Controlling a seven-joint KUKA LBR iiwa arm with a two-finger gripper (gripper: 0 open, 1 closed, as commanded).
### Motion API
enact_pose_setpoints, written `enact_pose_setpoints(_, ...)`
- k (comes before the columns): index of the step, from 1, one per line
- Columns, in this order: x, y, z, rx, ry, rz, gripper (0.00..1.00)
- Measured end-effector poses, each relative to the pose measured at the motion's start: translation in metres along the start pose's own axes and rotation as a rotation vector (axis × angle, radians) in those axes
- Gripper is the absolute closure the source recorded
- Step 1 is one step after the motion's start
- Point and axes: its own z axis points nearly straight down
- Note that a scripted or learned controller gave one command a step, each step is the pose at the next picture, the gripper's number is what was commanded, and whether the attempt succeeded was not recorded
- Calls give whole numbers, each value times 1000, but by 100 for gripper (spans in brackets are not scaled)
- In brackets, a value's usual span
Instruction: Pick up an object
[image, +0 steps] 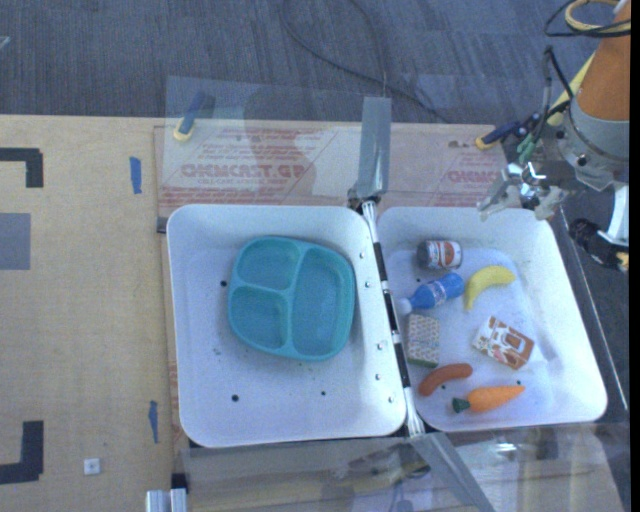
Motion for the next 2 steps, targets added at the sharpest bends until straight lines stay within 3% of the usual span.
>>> enact_pose_setpoints(1,-14,-27,122,-2,0,-155,0)
enact_pose_setpoints(2,-11,-81,180,-8,0,-193,0)
